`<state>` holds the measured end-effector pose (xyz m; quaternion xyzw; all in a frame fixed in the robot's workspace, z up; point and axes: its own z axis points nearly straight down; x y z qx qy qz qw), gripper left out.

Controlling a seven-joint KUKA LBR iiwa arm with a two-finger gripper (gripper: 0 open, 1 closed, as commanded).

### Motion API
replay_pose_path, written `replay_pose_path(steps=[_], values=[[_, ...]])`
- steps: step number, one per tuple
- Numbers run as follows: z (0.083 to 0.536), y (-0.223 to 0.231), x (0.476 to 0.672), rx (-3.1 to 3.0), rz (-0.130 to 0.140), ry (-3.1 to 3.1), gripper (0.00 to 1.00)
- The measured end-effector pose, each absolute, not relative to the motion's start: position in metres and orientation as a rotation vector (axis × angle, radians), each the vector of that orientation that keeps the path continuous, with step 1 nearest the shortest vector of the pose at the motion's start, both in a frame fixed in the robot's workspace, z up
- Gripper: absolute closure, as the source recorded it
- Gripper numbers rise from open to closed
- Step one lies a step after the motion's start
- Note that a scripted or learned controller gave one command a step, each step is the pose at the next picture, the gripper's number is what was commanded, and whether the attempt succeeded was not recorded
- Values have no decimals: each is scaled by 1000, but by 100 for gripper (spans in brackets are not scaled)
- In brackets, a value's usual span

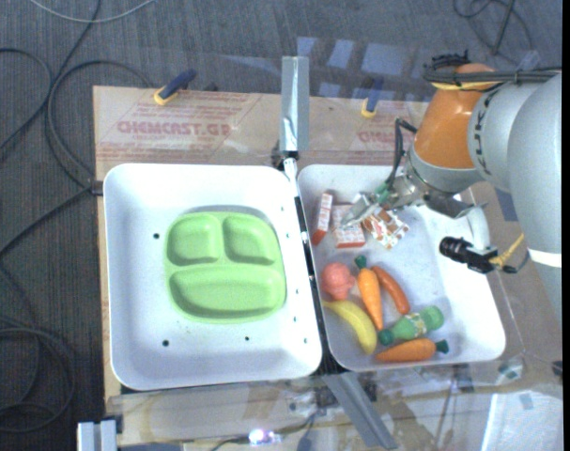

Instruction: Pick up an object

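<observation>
L bin (134, 252) holds a green divided tray (226, 263), three compartments. R bin (472, 318) holds toy food: red/white packets (350, 224) at its top L, a pink round item (337, 280), banana (352, 323), three carrots (370, 292) and a green bottle (414, 324) lower down. Gripper (383, 198) hovers low over the packets at bin's top; can't tell if it's released or clenched.

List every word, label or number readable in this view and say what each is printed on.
"CHEMCAST GP": faint red print on the brown board under the bins, left side.
Red print on the same board's right side, near: too blurred and partly covered to read.
Red-and-white packets in the right bin: print too small to read.
Green tray in the left bin: no text.
</observation>
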<state>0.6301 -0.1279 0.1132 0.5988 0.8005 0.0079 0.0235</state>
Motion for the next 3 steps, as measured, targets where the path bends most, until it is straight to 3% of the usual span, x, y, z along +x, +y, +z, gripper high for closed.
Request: replay_pose_path(steps=[1, 2, 3], values=[[127, -130, 634, 1846, 27, 2467, 100], [126, -130, 634, 1845, 28, 2465, 0], [89, -109, 554, 1864, 6, 2518, 0]])
